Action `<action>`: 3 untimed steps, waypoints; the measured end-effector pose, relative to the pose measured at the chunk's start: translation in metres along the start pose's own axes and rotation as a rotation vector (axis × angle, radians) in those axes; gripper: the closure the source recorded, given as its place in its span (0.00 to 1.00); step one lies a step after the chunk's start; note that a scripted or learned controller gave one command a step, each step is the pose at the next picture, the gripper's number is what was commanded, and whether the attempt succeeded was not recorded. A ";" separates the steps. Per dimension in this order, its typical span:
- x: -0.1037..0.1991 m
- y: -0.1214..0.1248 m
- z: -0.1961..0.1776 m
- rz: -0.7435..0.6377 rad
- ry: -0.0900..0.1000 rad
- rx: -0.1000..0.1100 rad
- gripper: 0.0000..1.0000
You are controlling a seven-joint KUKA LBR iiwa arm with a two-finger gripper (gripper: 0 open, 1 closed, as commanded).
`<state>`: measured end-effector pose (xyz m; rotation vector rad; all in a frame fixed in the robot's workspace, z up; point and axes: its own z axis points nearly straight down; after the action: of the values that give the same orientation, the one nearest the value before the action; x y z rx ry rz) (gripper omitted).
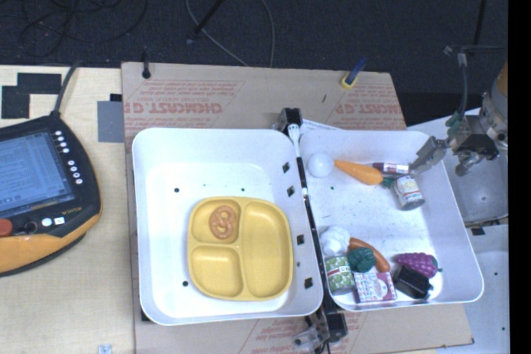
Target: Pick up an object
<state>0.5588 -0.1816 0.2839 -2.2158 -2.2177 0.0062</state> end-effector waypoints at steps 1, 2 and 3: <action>-0.013 0.063 0.104 -0.003 0.000 0.000 0.00; -0.031 0.087 0.198 -0.004 -0.001 -0.002 0.00; -0.031 0.087 0.191 -0.007 0.001 0.002 1.00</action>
<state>0.6440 -0.2119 0.0923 -2.2064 -2.2243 0.0072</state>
